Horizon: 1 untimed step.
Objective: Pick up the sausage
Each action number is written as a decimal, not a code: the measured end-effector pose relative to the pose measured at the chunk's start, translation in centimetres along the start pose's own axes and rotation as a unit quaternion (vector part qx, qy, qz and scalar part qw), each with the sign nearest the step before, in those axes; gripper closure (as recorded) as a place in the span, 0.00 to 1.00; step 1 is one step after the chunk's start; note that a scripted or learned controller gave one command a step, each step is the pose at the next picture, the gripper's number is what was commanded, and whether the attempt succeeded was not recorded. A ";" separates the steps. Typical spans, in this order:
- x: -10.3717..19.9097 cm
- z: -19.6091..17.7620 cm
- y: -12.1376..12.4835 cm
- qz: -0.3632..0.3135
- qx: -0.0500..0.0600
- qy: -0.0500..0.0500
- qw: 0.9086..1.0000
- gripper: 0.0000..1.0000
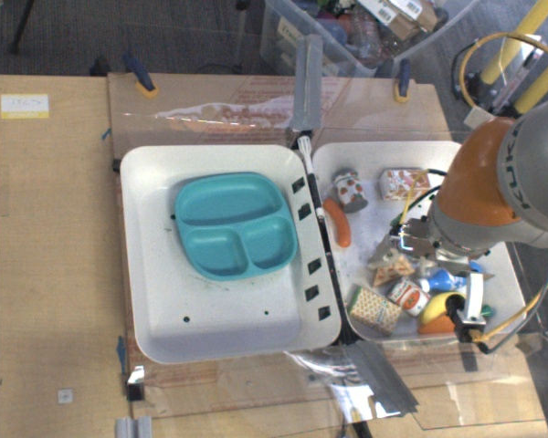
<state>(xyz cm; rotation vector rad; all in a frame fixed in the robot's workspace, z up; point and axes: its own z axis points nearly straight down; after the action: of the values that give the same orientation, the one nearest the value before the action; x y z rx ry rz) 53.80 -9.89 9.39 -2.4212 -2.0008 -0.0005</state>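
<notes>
The sausage (338,223) is a short orange-red piece lying at the left side of the right bin (384,151), close to the divider between the bins. My gripper (405,239) hangs low over the middle of the right bin, to the right of the sausage and apart from it, above a pile of toy food. The orange-banded wrist (475,190) hides part of the gripper from above. Nothing shows as held.
A teal divided plate (233,224) lies in the left bin (155,272). The right bin holds a spotted grey-red item (350,190), a red-white packet (403,183), a waffle-like block (374,307), a small can (407,295) and a yellow-orange fruit (436,314).
</notes>
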 end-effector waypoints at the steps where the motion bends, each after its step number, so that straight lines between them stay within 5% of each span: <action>1: -0.1 -1.0 0.0 0.002 -0.001 0.000 1.000 1.00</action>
<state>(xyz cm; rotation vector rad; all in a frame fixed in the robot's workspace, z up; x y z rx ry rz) 53.82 -9.98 10.37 -2.4256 -1.9976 -0.0026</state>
